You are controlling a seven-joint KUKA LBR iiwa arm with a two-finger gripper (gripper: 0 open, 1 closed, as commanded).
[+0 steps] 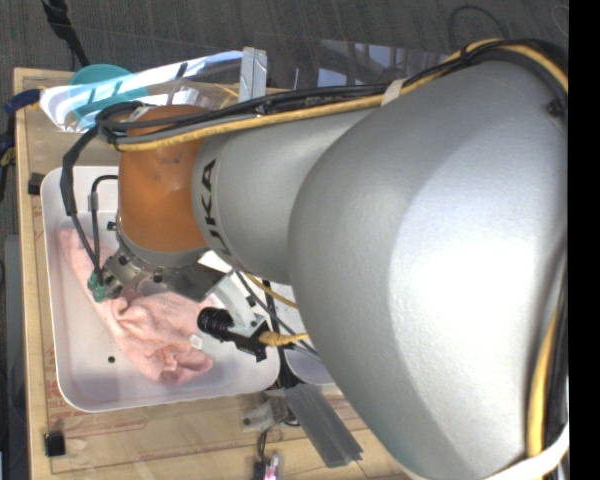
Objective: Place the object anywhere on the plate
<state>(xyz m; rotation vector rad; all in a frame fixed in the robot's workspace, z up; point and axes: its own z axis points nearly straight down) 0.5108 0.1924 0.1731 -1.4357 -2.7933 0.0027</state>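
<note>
**Arm stretched low across the left bin**

The grey arm (420,238) comes in from the right and blankets most of the bench, its orange band (160,183) sitting over the left bin (55,228). Below the band the wrist points down and to the left, with black cables (85,183) looping beside it. The gripper (115,280) sits down at the bin floor, right against a crumpled pink cloth (155,333) that lies across the bin's lower half. Whether it is open or closed cannot be told from here. A teal object (100,76) rests beyond the bin's far edge.
</note>
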